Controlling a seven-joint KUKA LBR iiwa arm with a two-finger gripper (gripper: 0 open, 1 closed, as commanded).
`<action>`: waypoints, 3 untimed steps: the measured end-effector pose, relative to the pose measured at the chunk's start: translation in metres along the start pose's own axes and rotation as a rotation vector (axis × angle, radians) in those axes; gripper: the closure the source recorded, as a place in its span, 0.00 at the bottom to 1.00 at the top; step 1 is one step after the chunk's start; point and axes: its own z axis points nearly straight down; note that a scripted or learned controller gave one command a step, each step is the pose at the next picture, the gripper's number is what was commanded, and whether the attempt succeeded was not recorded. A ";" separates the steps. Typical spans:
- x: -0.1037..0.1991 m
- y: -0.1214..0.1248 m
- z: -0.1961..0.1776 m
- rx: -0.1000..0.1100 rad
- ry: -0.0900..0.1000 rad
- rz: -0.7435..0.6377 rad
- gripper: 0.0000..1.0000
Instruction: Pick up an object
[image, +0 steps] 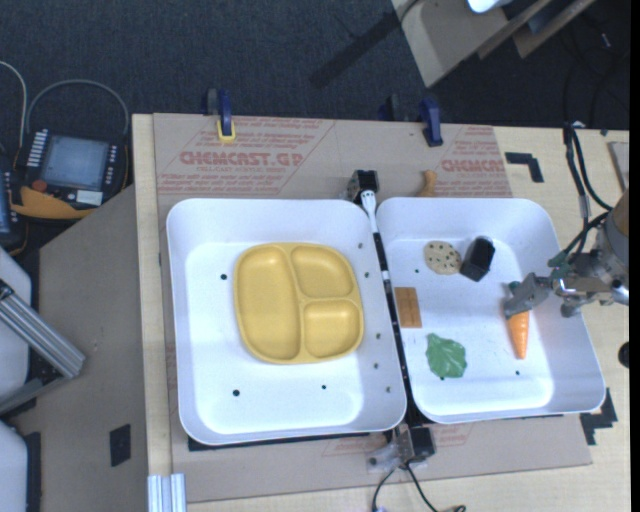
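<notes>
Looking down on the bench, we see two white bins side by side: the left bin (190, 330) holds a yellow divided plate (298, 301), and the right bin (560, 370) holds a cookie (441, 257), a black block (478, 258), a brown card (407, 307), a green leaf (446, 356) and a carrot (519, 333). The gripper (530, 295) reaches in from the right, just above the carrot's top end. We cannot tell whether it is gripping anything.

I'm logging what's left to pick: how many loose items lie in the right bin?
5: cookie and black piece at the back, brown block left, green leaf in front, carrot right.
</notes>
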 end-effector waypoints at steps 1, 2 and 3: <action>0.001 0.003 -0.007 -0.014 -0.003 -0.004 0.00; 0.003 -0.007 0.047 -0.006 0.000 -0.003 0.00; 0.003 -0.008 0.090 -0.007 0.000 -0.003 0.00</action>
